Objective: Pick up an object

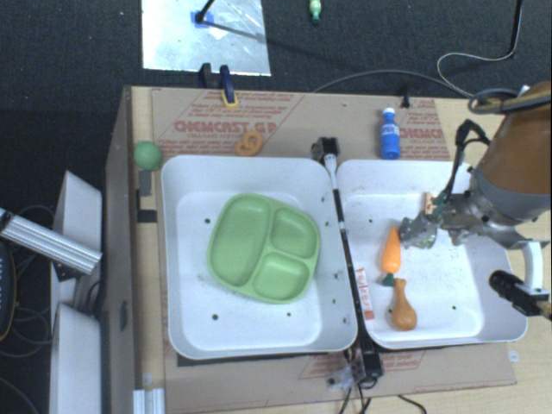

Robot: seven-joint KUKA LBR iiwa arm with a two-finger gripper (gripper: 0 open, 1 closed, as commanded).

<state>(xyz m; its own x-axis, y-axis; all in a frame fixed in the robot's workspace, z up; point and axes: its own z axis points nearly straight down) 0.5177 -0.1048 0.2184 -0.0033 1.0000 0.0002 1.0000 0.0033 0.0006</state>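
Note:
In the right bin (457,317), an orange carrot (392,250) lies upright near the left wall. An orange-brown pear-shaped toy (402,305) rests just below it, closer to the front. My gripper (417,232) reaches in from the right and hangs low over the bin, its tip just to the right of the carrot's upper end. Whether it touches the carrot is unclear. The left bin (194,317) holds a green divided plate (263,247).
A blue bottle (390,134) stands on the bench behind the right bin. An orange ring (249,142) and a green ball (147,154) lie behind and left of the left bin. A black rail (341,231) runs between the bins. Cables trail at the back right.

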